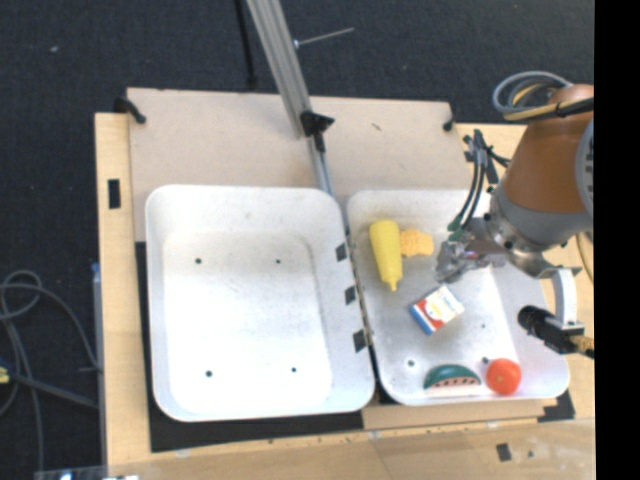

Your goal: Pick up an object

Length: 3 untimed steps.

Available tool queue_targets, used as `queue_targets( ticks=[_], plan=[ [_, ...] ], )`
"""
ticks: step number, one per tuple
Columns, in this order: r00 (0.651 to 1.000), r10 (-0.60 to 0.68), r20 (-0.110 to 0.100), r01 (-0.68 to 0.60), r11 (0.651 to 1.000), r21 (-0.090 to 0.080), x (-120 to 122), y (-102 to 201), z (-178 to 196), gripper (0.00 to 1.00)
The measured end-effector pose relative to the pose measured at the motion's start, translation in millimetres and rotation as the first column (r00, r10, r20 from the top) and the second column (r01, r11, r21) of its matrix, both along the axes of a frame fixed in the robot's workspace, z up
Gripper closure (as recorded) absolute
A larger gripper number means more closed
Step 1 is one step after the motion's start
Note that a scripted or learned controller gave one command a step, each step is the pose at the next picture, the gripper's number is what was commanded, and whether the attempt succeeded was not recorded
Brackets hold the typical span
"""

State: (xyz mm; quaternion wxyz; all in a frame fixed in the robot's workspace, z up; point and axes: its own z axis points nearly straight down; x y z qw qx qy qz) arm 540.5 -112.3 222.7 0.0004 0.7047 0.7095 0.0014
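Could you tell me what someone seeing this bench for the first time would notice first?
Probably the grey and orange arm reaching in from the right, its gripper low over the right bin. Next, the colours there: a yellow bottle near the bin's left wall, a small white, blue and red carton just below the gripper, and a watermelon slice beside an orange ball at the front edge.

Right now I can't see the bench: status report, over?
Gripper low in right bin, just above carton, nothing seen held. Mustard bottle close at its left. Melon slice and tomato at near wall.
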Motion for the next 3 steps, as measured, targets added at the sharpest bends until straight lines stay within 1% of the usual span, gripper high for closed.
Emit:
queue_targets(
  ticks=[2, 3],
  plan=[
    [1.0, 0.001, -0.002, -0.001, 1.0, 0.001, -9.7, 89.9, 17.0, 1.0],
    [1.0, 0.003, -0.004, -0.003, 1.0, 0.002, -13.3, 154.0, 17.0, 1.0]
  ],
)
